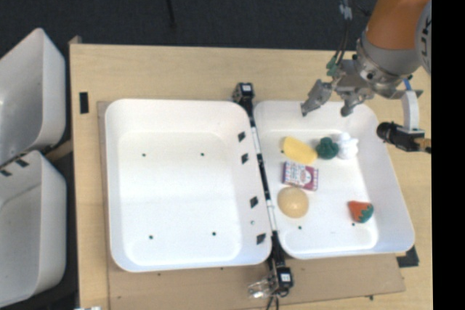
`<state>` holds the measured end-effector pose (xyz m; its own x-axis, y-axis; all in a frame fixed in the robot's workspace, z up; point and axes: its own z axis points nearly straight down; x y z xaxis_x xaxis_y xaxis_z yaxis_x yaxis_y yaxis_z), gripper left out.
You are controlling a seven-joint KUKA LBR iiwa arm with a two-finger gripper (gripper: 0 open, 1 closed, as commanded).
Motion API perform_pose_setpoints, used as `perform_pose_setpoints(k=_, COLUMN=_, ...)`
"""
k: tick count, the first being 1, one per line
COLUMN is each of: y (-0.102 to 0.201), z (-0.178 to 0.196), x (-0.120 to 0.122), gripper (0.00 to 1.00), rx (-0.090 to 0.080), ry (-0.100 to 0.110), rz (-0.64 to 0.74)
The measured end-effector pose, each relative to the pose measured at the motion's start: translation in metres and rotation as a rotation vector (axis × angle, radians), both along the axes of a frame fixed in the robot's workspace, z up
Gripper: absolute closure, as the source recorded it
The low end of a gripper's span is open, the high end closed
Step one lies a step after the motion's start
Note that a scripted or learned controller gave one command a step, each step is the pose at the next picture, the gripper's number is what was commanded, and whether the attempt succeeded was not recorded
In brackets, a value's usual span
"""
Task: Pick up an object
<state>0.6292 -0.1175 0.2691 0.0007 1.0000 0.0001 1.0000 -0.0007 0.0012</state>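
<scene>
— Starting nearest: what lies in the right bin [396, 229]?

— A strawberry [360, 211], a tan ball [293, 202], a pink packet [300, 176], a yellow lemon [299, 149] and a green-and-white toy [336, 147], all lying loose.

— And the gripper [332, 103]?

— It hovers over the bin's far edge, fingers [312, 99] spread and holding nothing. Descent, grasp and lift all remain; the left bin [116, 178] plays no part.

You see the arm [396, 7] reaching in from the right, its orange band above the grey wrist. Your gripper [330, 104] hangs over the far edge of the right bin [389, 178], fingers [314, 99] spread apart with nothing between them.
</scene>
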Motion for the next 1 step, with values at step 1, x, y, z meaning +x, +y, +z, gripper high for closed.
perform_pose_setpoints(k=1, y=-0.0386, z=0.1109, x=0.0429, gripper=0.00, rx=-0.006, ry=-0.015, rz=0.001)
